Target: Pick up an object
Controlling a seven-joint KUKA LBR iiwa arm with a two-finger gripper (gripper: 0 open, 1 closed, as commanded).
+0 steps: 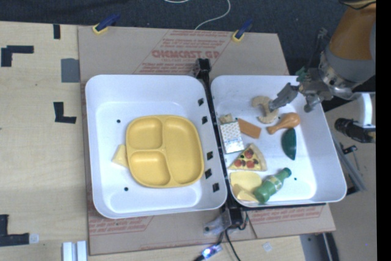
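Your candidates all lie in the right bin (317, 150): a beige mushroom-shaped piece (263, 103) near the back, an orange drumstick-like toy (285, 123) just in front of it, a small orange wedge (248, 128), a dark green pepper-like piece (289, 143), a white patterned packet (231, 136), a pizza slice (248, 159), a yellow slab (244, 181) and a green bottle (271, 186) lying on its side across that slab's near corner. None of them looks lifted; each rests on the bin floor.

The gripper (282, 96) comes in from the right and hangs over the back of this bin, just beside the mushroom piece and just above the drumstick toy. One grey finger slants down towards the mushroom piece; whether the fingers are apart or together you cannot tell from this angle, and nothing is visible between them.

So, as you can judge it, the task is at the approach stage: the arm is in place over a target, but the grasp and the lift are both left to do. The nearest pieces sit close together, which could make a clean grab awkward.

Further out, the left bin (101, 131) carries a yellow divided tray (165, 151) with a pale yellow wedge (119, 156) tucked at its left edge. Both bins sit on a cardboard sheet (177, 52) on the bench (36, 131).
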